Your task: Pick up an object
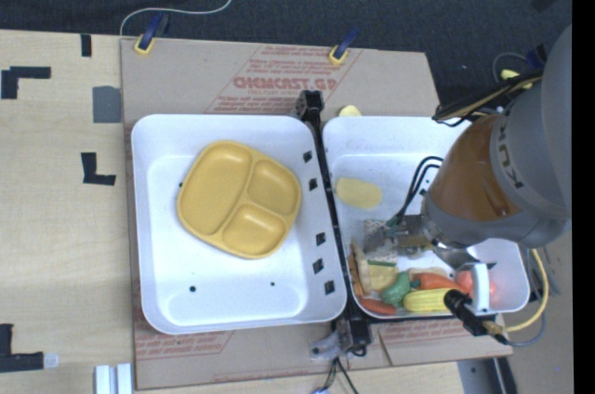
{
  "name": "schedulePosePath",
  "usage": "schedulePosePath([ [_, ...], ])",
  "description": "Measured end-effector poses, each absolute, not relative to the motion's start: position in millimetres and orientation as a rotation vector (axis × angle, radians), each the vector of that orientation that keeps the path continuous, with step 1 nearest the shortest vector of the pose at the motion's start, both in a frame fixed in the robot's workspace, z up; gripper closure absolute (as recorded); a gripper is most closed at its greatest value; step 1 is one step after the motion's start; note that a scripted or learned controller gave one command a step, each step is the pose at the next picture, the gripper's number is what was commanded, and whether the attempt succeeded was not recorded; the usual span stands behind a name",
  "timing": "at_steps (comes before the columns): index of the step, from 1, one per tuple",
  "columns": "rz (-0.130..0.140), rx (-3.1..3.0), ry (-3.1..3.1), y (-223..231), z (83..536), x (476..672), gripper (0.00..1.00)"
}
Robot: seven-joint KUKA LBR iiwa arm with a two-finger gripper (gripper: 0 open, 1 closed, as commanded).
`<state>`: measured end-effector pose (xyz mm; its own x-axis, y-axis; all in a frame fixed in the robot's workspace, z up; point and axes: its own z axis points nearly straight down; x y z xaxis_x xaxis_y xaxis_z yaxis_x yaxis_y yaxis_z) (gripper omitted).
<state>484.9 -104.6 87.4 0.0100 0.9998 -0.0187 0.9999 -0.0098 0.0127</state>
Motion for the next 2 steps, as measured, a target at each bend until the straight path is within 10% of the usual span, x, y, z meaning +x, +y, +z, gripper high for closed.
schedulePosePath([
  [2, -0.004, 2.216, 2.202, -106.7, 87.2, 485.3, 0.0],
])
